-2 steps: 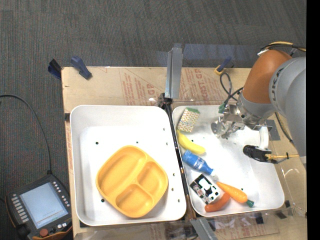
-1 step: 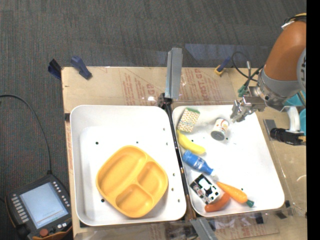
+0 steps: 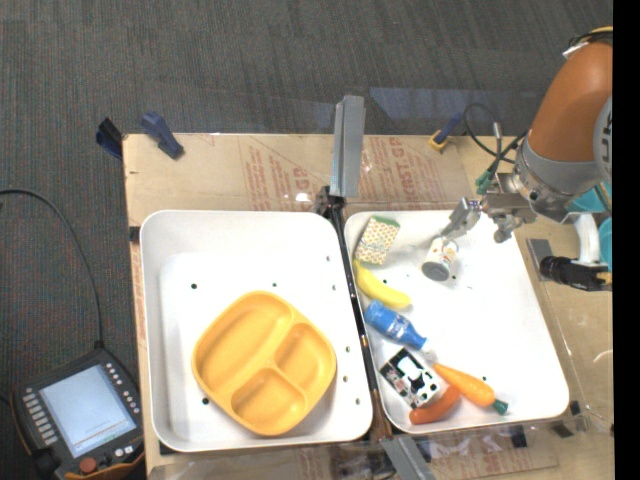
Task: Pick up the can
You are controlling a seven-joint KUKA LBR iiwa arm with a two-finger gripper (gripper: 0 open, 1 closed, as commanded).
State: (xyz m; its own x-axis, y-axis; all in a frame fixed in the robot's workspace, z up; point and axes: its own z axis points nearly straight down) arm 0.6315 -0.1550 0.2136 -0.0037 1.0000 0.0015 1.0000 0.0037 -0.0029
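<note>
Gripper (image 3: 462,220) poised at upper right of frame over the right bin (image 3: 530,308), fingers slightly parted, gripping nothing. Just below-left, apart from the fingertips: small can (image 3: 439,259), cylindrical, pale printed label, tilted on smooth white plastic.

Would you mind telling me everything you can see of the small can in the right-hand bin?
The small pale can lies tipped over on the floor of the right white bin, near its far edge, one round end facing the camera. Its side looks whitish with faint coloured print, too small to read. It sits apart from the yellow banana and the patterned box. The tool hangs just above and right of it; whether they touch is unclear.
</note>
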